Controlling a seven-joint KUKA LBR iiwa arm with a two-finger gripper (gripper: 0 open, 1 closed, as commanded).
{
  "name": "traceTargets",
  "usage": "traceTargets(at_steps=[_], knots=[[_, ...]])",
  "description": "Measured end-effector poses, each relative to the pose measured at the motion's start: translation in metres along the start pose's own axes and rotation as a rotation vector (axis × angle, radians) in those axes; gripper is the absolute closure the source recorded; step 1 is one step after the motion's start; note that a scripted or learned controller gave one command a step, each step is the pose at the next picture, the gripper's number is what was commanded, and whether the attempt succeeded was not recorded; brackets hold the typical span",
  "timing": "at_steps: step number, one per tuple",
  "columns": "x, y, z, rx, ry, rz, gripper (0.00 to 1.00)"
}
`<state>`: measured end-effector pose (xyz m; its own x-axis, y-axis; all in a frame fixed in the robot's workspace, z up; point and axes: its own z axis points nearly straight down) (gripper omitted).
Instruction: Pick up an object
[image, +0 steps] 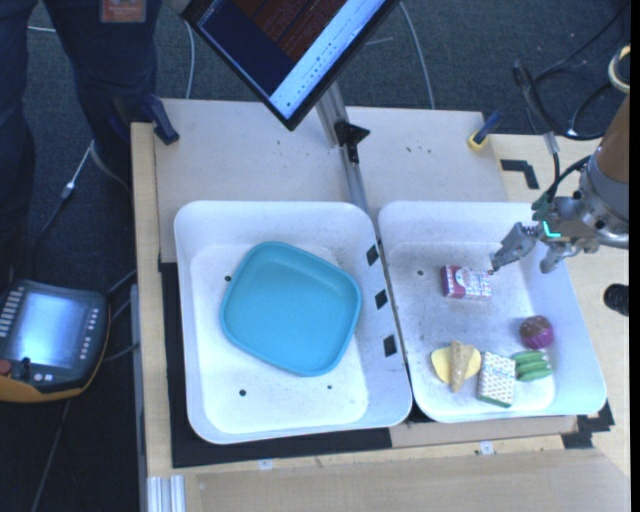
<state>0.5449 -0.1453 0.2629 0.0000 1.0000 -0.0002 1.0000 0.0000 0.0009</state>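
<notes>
**Claw open above the right bin, red carton just off its near finger**

The claw (527, 252) hangs over the upper part of the right bin (400, 225) with its two fingers spread apart and nothing between them. One finger tip reaches toward about 8 o'clock, the other sits nearer the arm, which enters from 3 o'clock.

The nearest thing is a small red-and-white carton (466, 283), lying on the bin floor at roughly 8 o'clock from the claw, close beside the leading finger tip but apart from it. Its long axis runs about 9 to 3 o'clock, so I judge the claw would need to shift toward 8 o'clock and come down, with the fingers straddling the short sides.

Farther out, toward 6 o'clock, lie a purple round fruit (536, 331), a green pod (532, 365), a checkered block (497, 378) and a yellow piece (456, 364). At 9 o'clock the left bin (190, 240) holds a blue plate (290, 307).
</notes>
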Motion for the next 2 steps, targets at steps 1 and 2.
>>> traceTargets(at_steps=[1, 2], knots=[[0.000, 0.000, 0.000, 0.000, 0.000, 0.000, 0.00], [0.001, -0.009, 0.057, 0.005, 0.001, 0.000, 0.00]])
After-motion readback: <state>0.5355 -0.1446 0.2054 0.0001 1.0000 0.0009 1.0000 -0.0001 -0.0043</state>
